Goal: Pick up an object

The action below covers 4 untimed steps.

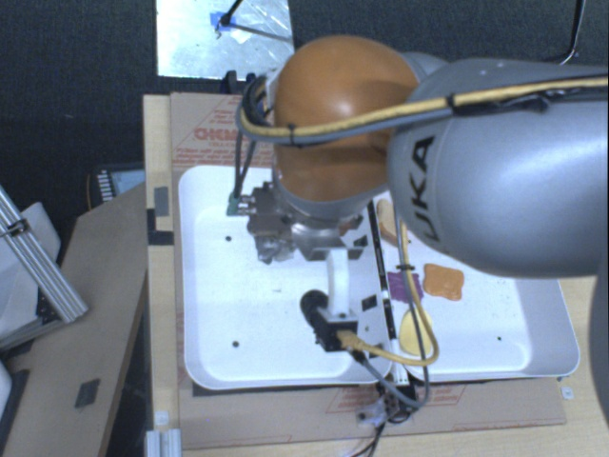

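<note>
My gripper (282, 239) hangs low over the back of the left white bin (228, 341), under the big orange wrist band. An orange flat piece (444, 282) lies in the right bin (538, 346), close to the divider. Beside it are a small purple thing (411, 289) and, nearer the front, a yellow rounded thing (417, 332). A tan piece (387, 219) peeks out from under the arm at the back of the right bin. Nothing shows in the gripper's grasp.
The grey arm covers most of the right bin's back half. A brown cardboard sheet (205, 127) lies under both bins. A shiny foil square (224, 27) sits beyond the bench, and aluminium rails (33, 255) stand at the left.
</note>
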Tool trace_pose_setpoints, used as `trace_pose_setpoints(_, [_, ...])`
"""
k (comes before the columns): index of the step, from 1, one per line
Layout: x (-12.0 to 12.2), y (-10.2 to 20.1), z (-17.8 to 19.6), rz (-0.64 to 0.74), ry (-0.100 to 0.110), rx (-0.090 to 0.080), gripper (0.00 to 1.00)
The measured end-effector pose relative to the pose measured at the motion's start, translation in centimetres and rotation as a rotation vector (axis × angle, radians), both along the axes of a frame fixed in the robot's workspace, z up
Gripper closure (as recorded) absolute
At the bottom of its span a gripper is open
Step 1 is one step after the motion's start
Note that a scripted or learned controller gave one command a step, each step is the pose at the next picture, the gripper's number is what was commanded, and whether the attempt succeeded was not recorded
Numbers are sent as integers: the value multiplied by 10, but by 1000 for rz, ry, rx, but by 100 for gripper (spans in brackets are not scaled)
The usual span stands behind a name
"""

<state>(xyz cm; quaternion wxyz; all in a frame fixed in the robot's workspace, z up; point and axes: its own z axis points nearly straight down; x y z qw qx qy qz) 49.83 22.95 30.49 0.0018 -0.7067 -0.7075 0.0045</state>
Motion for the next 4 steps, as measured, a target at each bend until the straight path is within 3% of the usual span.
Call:
trace_pose_setpoints(1, [38,-1,87,-2,-19,8,100])
trace_pose_setpoints(2, [61,-89,235,-9,-30,6,100])
trace_pose_setpoints(3, [-1,11,135,14,1,4,100])
trace_pose_setpoints(4, [-12,5,236,4,-20,10,100])
